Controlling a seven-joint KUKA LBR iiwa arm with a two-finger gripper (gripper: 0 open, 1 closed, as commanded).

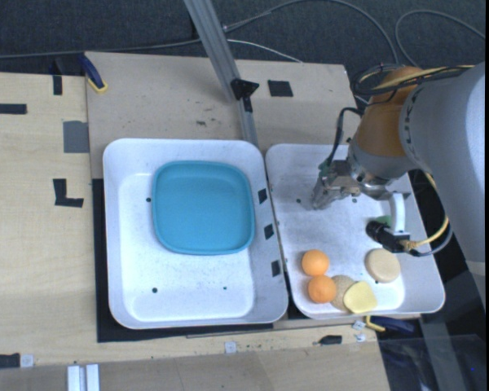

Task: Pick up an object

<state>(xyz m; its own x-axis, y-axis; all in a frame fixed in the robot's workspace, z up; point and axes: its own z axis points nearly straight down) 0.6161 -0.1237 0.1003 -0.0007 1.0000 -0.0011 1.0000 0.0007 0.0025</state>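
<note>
gripper over bare upper part of right bin, can't tell if open or closed; orange balls sit nearer the camera, toward the front edge

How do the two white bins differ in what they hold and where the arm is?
The left bin holds one large blue plate, lying flat; the right bin holds several small items: two orange balls and three pale round pieces near its front edge. The hand hangs over the right bin's upper part, apart from those items; nothing hangs over the left bin. Both bins are shallow, white, with rounded corners.
</note>
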